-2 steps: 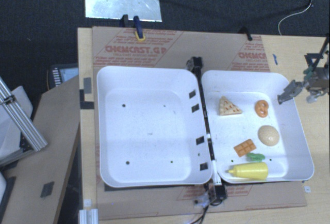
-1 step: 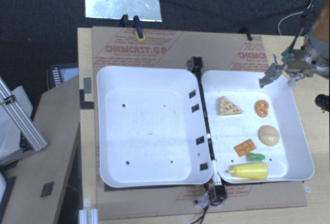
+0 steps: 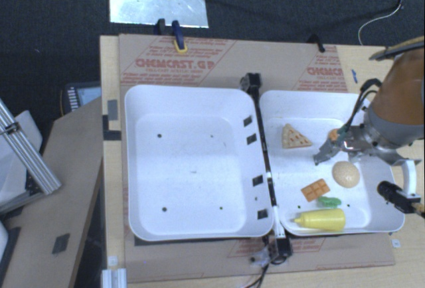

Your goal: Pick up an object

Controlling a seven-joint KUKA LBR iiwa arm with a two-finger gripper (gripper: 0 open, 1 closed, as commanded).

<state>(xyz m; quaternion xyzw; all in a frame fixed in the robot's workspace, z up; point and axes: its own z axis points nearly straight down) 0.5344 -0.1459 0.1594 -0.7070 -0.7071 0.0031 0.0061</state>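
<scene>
The right bin (image 3: pixel 292 102) holds several small objects. A tan pizza-like wedge (image 3: pixel 295 137) lies near its middle left. A round beige bun (image 3: pixel 346 174) sits to the right of centre. An orange waffle piece (image 3: pixel 315 190), a small green item (image 3: pixel 329 201) and a yellow bottle (image 3: pixel 322 219) lying on its side are near the front wall. My gripper (image 3: pixel 328 152) reaches in from the right and hangs low between the wedge and the bun, just up and left of the bun. I see nothing held in it.
The left bin (image 3: pixel 139 107) stands beside the right one, with a black-clipped divider rim (image 3: pixel 260 147) between them. Both rest on a cardboard sheet (image 3: pixel 199 58). The grey and orange arm (image 3: pixel 398 104) covers the right bin's far right corner.
</scene>
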